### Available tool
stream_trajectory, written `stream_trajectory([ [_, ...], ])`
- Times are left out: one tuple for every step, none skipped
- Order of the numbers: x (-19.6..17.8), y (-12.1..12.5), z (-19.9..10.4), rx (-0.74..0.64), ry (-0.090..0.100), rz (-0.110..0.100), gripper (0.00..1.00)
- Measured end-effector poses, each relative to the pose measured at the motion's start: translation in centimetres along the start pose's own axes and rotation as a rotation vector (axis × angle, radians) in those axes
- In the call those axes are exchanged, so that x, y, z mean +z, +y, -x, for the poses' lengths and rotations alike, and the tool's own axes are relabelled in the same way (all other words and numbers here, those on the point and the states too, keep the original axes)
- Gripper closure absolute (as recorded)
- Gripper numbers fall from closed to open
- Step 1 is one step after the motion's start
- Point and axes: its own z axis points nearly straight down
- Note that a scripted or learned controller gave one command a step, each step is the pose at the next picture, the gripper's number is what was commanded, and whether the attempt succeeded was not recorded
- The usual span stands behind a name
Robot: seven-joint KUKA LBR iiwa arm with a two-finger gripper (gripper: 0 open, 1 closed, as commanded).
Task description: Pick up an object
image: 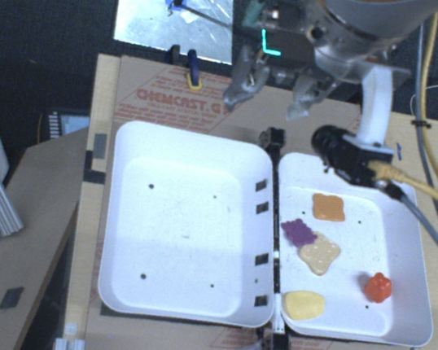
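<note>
Five small items lie in right bin [410, 266], below and right of gripper [271, 98]: orange piece [328, 207], purple piece [299, 231], beige piece [319, 255], yellow piece [303, 304], red piece [377, 287]. Gripper raised beyond bins, fingers spread, holding nothing. Step: approach not begun. Next move likely: travel over right bin, descend on one item.

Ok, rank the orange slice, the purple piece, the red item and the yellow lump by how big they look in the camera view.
1. Yellow lump and orange slice: too close in apparent size to separate; the lump lies nearer the camera.
2. Purple piece, partly overlapped by the beige piece.
3. Red item, smallest.
</note>
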Motion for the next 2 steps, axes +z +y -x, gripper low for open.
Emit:
stream_trajectory([
  [-1.2, 0.0, 0.0, -0.003, 0.002, 0.003, 1.00],
  [16.6, 2.4, -3.0, 0.005, -0.010, -0.019, 1.00],
])
